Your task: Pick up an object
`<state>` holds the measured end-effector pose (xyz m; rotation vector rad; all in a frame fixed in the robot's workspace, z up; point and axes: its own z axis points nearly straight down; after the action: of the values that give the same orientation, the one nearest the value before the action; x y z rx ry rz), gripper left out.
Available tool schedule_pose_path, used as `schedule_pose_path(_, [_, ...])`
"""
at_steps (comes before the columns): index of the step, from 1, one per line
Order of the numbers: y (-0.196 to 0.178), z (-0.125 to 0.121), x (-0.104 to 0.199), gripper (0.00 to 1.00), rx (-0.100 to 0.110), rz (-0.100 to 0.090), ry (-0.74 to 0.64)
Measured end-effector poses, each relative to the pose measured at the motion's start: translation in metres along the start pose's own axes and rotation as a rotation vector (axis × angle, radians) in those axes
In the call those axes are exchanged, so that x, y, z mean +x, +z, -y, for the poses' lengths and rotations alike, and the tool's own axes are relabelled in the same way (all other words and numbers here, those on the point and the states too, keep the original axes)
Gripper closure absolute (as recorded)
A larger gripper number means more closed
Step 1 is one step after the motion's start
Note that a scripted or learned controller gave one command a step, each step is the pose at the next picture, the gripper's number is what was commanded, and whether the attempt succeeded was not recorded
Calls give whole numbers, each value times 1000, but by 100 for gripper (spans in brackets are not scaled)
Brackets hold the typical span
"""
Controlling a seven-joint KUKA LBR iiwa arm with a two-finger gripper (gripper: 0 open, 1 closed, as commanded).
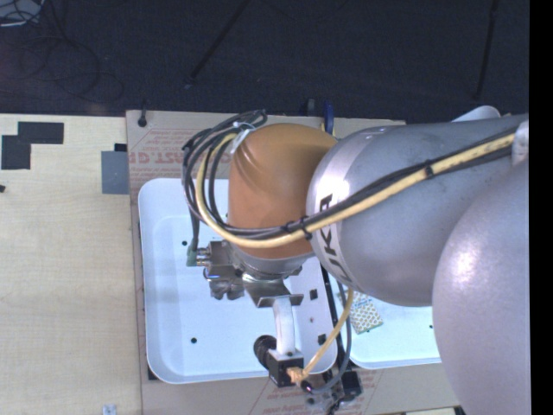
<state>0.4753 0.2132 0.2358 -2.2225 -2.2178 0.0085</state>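
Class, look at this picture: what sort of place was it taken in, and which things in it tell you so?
Probably a robotics lab bench: a large grey robot arm with an orange band, bundled black and yellow cables, and shallow white plastic bins on a board.

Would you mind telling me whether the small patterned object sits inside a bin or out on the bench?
Inside. The patterned object lies on the white floor of the right bin, near the divide with the left bin, partly under the arm.
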Motion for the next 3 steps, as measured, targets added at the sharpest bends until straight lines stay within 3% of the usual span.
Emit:
schedule_pose_path(1, [23,0,-85,100,3,1,6])
schedule_pose_path(2, [12,0,-132,100,0,-1,2])
schedule_pose_path(3, [-86,-1,-83,100,-11,-6,-8])
